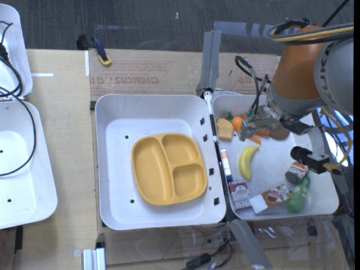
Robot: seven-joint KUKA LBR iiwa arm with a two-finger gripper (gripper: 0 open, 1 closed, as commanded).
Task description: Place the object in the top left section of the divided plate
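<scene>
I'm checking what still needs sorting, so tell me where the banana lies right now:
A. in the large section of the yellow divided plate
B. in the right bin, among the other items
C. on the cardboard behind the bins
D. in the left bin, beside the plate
B: the banana lies on the floor of the right bin, below the pincer, while the divided plate sits apart in the left bin.

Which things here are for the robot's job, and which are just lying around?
For the job: divided plate, gripper, orange thing under it.

Lying around: banana, small carton, green bottle, snack packet.
</scene>
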